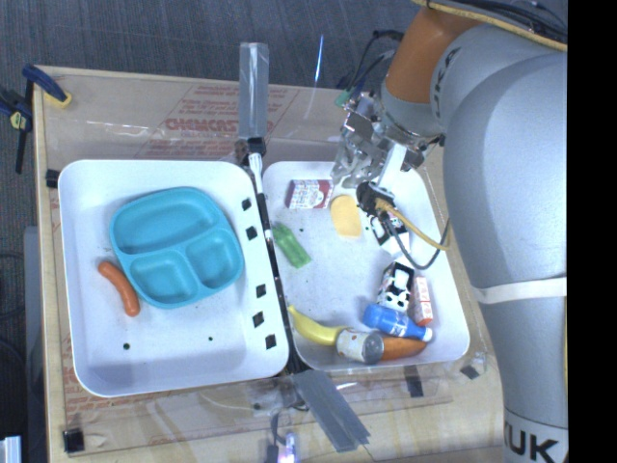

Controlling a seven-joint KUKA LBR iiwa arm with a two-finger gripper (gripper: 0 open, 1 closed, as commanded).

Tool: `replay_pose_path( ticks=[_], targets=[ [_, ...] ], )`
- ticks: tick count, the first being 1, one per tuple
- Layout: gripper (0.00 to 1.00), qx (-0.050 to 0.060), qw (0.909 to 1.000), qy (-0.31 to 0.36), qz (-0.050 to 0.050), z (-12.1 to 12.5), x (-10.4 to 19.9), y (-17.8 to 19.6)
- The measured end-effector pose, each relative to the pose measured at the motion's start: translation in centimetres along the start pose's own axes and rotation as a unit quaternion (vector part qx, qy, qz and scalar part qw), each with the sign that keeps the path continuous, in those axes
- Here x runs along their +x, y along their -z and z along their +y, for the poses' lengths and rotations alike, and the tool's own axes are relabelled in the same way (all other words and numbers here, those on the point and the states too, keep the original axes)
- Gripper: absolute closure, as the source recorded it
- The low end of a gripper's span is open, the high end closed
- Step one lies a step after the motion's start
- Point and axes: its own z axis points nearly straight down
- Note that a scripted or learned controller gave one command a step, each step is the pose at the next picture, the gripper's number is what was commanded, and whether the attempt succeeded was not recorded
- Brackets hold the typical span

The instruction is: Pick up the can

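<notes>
The task is not yet begun: the small silver metal can [363, 344] lies at the near edge of the right white bin [318, 177], well apart from the two-finger gripper [349, 169], whose state I cannot tell.

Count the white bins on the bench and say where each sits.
2. The left bin holds the blue tray and a sausage; the right bin lies beside it, under the gripper.
</notes>
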Motion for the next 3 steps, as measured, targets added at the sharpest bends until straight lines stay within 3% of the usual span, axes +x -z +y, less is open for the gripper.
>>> replay_pose_path(
  ticks=[1, 2, 3],
  targets=[
    [1.0, 0.001, 1.0, -0.009, 0.0, -5.8, 8.1, 4.2],
    [1.0, 0.001, 1.0, -0.009, -0.001, -8.7, 13.0, 3.7],
    [1.0, 0.0, 0.9989, 0.047, 0.0, -11.4, 17.1, 14.1]
  ],
)
